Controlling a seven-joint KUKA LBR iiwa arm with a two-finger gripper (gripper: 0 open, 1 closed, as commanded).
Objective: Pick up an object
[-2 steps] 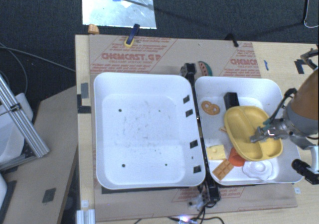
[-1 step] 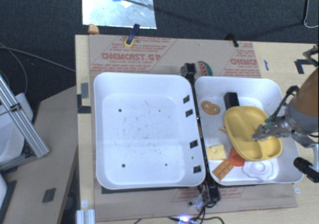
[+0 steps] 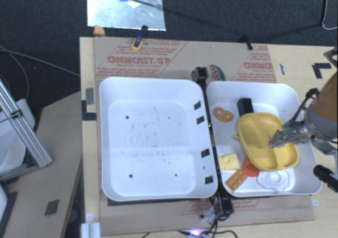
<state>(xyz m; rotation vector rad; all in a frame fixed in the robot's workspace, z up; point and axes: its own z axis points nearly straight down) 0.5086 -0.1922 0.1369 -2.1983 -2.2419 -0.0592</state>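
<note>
Two white bins sit on the counter [image 3: 174, 54]. Claw [image 3: 275, 140], fingers pressed together, rests on a yellow bowl [image 3: 259, 131]; its smooth curved surface could slip free.

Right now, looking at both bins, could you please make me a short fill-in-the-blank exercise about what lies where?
1. All the objects lie in the ____ bin of the view.
2. The gripper is above the ____ bowl.
3. The pretzel lies to the ____ of the black block in the view.
4. The bin beside it is ____ in colour.

Missing words: right; yellow; left; white
</note>
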